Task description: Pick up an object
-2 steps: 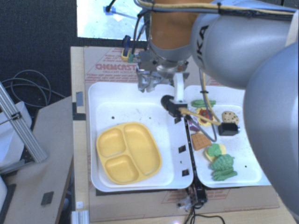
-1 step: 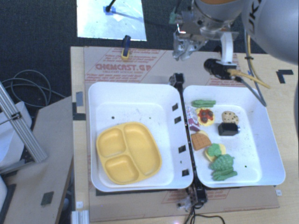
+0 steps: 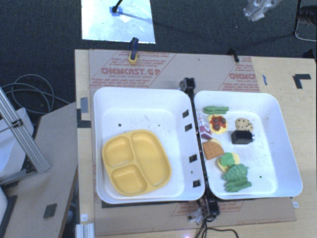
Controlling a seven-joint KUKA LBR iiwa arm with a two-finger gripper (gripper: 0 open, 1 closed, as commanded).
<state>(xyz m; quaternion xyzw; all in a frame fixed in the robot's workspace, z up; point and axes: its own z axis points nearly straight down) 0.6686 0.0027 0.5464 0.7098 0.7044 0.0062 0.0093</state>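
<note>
Camera view, claw (image 3: 258, 6) high, well apart from black block (image 3: 242, 137)

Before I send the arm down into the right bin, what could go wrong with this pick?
1. The toy foods sit packed together: the black block touches the cookie, so the pincer may nudge or catch both.
2. The green vegetables lie low against the bin floor and overlap, so a grasp may slip off.
3. The pincer is high above the bench, so its aim may drift on the way down.

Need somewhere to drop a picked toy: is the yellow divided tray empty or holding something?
Empty. The yellow divided tray lies flat in the left bin, and all three compartments show bare yellow.
</note>
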